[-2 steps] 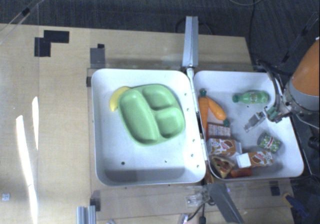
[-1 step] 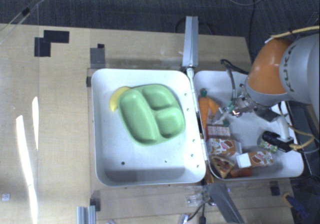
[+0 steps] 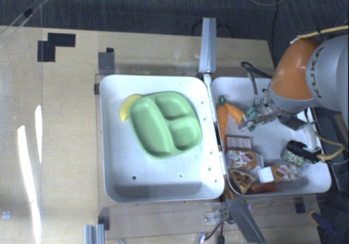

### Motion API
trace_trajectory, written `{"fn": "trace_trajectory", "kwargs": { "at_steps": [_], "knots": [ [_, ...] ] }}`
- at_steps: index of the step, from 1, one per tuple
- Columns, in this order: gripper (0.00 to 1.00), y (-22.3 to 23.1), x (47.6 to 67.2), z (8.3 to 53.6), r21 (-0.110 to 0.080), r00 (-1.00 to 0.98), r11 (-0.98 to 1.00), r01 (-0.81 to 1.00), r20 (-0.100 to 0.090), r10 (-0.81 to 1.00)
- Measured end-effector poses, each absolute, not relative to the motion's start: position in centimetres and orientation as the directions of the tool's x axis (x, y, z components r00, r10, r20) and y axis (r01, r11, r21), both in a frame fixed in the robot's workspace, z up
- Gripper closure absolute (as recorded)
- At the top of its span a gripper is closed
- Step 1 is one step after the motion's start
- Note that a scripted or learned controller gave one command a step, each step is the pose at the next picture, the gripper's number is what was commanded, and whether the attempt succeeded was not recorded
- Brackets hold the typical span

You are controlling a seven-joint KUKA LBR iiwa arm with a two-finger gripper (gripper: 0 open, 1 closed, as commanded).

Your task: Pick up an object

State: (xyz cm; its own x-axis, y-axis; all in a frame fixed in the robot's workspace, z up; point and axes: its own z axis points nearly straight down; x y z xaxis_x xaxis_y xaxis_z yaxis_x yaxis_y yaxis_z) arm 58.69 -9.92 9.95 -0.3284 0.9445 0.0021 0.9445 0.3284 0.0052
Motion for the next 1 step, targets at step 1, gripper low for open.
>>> {"fn": "trace_trajectory", "kwargs": {
  "at_steps": [1],
  "knots": [
    [1.0,-6.62,59.41,20.64,0.003,-0.168,0.168,0.986,-0.001,0.986]
  ]
}}
